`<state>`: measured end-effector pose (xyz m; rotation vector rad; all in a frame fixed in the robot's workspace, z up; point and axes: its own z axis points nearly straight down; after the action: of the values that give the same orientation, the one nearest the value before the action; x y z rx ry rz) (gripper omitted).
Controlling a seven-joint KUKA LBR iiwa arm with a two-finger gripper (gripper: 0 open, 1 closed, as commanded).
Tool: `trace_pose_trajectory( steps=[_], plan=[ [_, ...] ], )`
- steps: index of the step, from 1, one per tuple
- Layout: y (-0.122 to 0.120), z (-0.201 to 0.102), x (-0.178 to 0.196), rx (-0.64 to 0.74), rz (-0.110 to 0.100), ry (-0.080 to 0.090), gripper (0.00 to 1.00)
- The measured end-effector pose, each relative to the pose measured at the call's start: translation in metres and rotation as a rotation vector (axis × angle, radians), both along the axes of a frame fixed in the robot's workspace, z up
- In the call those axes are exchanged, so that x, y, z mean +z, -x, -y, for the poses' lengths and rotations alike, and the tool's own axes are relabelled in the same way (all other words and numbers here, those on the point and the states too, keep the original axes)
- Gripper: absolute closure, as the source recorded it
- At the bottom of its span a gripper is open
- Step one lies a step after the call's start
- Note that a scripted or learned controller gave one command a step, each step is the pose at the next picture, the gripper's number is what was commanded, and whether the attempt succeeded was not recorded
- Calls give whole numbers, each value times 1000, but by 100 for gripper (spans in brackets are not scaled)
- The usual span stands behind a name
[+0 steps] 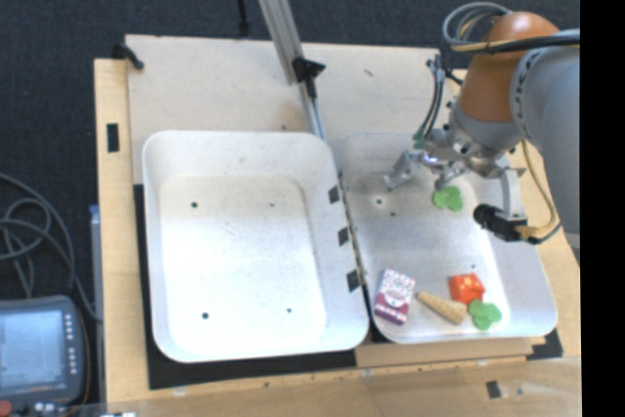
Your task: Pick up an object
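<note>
My gripper [422, 179] hangs over the back part of the right bin [410, 239], fingers spread open with nothing between them. A small green object [448, 199] lies on the bin floor just right of and below the fingertips, close to the right finger. Along the front of the same bin lie a purple and white box [394, 295], a tan cone-shaped piece [442, 307], a red block [466, 287] and a second green piece [484, 313].
The left bin [244, 239] sits beside the right one, their rims meeting near the middle. A slanted metal pole [278, 5] rises from the bench behind the bins. A black cable connector [498, 222] hangs off the wrist over the right bin.
</note>
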<state>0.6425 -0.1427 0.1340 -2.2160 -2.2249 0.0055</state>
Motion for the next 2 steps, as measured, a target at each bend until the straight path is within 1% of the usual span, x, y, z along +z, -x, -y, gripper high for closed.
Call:
trace_pose_trajectory(
  steps=[1, 2],
  plan=[
    [1, 1, -35, -4, 1, 1, 0],
    [-1, 2, -21, -6, 8, 1, 100]
  ],
)
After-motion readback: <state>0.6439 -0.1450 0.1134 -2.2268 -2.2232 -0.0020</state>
